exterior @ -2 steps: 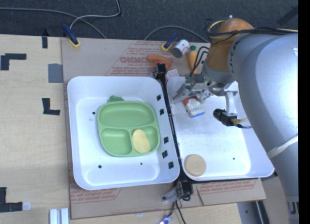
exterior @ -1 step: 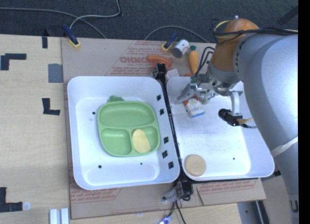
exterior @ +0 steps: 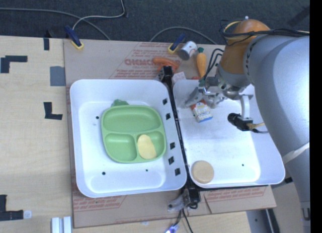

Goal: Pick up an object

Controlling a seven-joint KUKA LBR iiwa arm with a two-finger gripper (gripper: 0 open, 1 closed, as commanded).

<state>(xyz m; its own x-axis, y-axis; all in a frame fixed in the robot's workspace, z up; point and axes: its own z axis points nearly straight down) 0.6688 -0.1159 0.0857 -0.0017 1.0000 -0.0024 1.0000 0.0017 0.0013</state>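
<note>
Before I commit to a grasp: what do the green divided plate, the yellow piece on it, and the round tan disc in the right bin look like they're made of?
Green divided plate: likely molded plastic, matte, uniform color with soft rounded ridges. Yellow piece: probably smooth plastic or foam toy food; can't tell which. Round tan disc: pale, dull surface, maybe wood or plastic; unclear.

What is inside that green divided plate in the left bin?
One yellow oval piece lies in the green divided plate's lower right compartment. Something green peeks from behind the plate's top edge; most of it is hidden.

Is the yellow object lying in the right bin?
No, the yellow object lies in a compartment of the green divided plate, which sits in the left bin.
</note>
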